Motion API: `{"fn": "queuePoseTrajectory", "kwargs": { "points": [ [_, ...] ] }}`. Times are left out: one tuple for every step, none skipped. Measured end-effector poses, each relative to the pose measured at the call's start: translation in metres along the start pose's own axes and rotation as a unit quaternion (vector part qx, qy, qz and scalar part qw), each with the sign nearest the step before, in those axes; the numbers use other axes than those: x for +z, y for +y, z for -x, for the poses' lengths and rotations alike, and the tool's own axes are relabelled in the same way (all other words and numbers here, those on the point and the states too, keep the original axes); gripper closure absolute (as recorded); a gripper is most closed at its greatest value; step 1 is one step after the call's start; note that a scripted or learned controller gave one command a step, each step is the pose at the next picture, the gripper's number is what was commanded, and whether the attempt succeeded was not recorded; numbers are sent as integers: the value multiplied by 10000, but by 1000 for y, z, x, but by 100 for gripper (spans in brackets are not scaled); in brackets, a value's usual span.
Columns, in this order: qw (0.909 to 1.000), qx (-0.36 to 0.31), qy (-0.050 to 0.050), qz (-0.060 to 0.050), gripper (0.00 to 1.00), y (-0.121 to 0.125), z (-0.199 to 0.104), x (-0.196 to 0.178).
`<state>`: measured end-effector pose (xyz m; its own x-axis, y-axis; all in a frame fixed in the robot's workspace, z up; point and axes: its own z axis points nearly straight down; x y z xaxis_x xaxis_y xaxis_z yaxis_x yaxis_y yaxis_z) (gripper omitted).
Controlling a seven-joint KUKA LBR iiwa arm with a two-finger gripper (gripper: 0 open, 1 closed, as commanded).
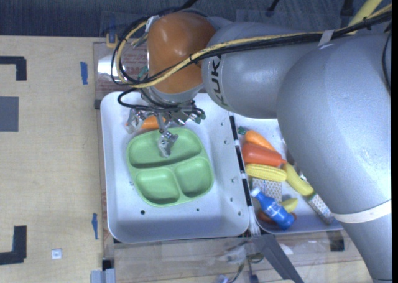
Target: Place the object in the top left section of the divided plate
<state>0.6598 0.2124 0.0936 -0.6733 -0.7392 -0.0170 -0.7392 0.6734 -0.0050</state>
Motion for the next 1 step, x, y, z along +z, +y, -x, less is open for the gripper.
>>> {"fn": "queuePoseTrajectory", "kwargs": {
  "points": [
    [10000,10,-38,1,100,1,2,-11]
  ]
}}
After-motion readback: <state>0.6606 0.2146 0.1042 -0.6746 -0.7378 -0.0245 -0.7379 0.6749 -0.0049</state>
